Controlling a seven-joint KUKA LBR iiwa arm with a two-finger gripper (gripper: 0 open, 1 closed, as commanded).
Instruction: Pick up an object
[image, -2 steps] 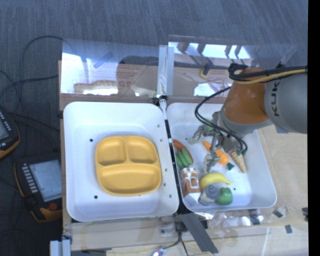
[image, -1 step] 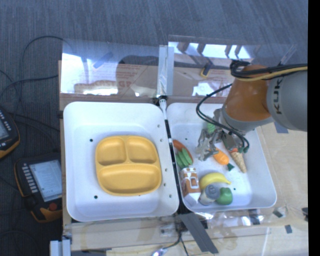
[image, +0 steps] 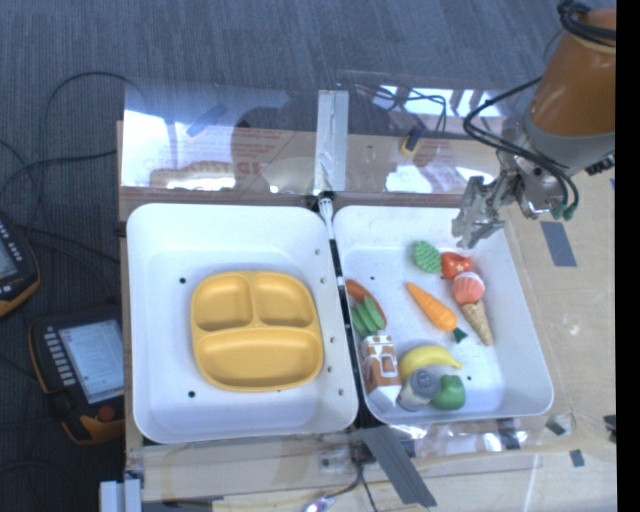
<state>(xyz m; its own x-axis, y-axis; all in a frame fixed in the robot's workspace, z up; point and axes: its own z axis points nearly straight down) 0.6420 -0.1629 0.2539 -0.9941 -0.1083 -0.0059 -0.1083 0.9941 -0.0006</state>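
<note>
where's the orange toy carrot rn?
The orange toy carrot lies in the right white bin, near its middle, angled between the green pea pod on its left and the ice cream cone toy on its right.

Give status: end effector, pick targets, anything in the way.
End effector above right bin's far edge, holding nothing. Toy food untouched; nearest: tomato, green piece. Path unobstructed.

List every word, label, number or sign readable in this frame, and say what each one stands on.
None can be read.
Small carton in the right bin: printed front, too small and blurred to read.
Handheld pendant on the floor at left: lit screen with lines of content, too blurred to read.
Yellow tray and carrot: no markings visible.
</note>
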